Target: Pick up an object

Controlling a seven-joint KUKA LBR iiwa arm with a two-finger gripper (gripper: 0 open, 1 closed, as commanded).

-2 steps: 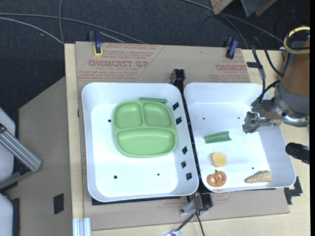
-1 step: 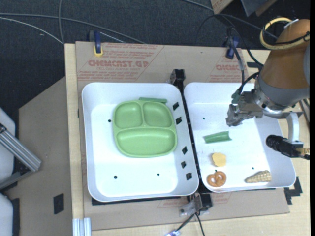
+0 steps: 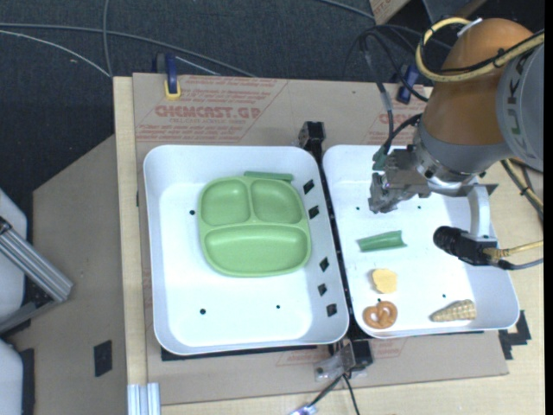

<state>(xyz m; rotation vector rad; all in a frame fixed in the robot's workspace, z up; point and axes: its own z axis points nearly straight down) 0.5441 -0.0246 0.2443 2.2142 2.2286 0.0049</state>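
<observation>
From above, the bench carries two white bins side by side. The left bin holds a green plate with three compartments, and a thin green strip lies just behind the plate.

The right bin holds four small things: a green stick near the middle, a yellow piece in front of it, a brown pretzel near the front wall, and a tan cone near the front right corner.

The arm comes in from the right. The gripper hangs over the back part of the right bin, above and behind the green stick, apart from it. Nothing is seen between the fingers; I cannot tell whether they are apart or together.
</observation>
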